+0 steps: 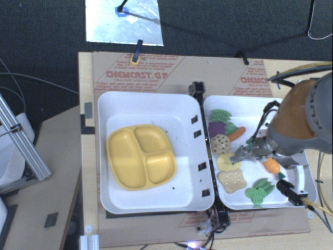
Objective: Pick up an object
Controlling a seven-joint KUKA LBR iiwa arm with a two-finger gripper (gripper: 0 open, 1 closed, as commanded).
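The right bin (244, 102) holds several toy foods: a green leafy piece (220, 115), a purple piece (217, 127), an orange carrot (237, 134), a brown cookie (220, 143), a pale yellow piece (225, 163), a tan cracker (232, 180), a green broccoli-like piece (258, 190) and a small orange piece (272, 165). My gripper (239, 155) reaches in from the right and sits low over the bin, its tip just above the pale yellow piece and right of the cookie. No object shows between its fingers.
The left bin (119, 105) holds a yellow divided plate (141, 155). The arm's grey body with its orange band (294, 113) covers the right bin's right side. Both bins rest on a cardboard sheet (156, 72).
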